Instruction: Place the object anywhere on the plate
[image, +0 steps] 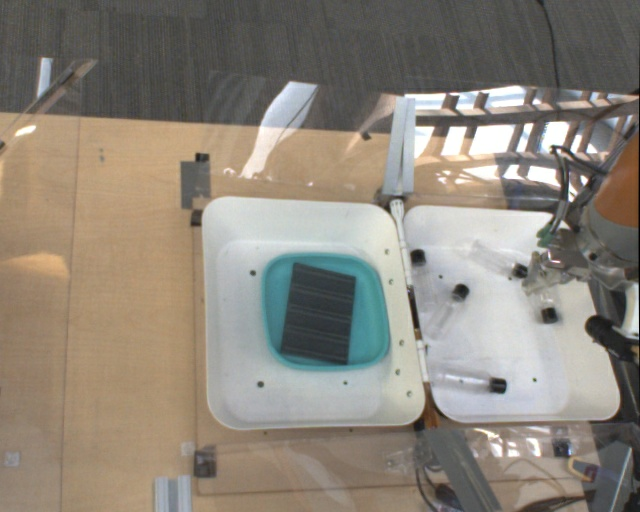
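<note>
Dark slab (319, 313) lies on teal plate (372, 330), seemingly far from hand (545, 268).

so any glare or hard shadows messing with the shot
Camera view: sunlight falls in bright striped patches along the bench behind the right bin, and pale reflections streak the wood near the left bin; the teal plate and dark block are evenly lit and sharp.
</note>
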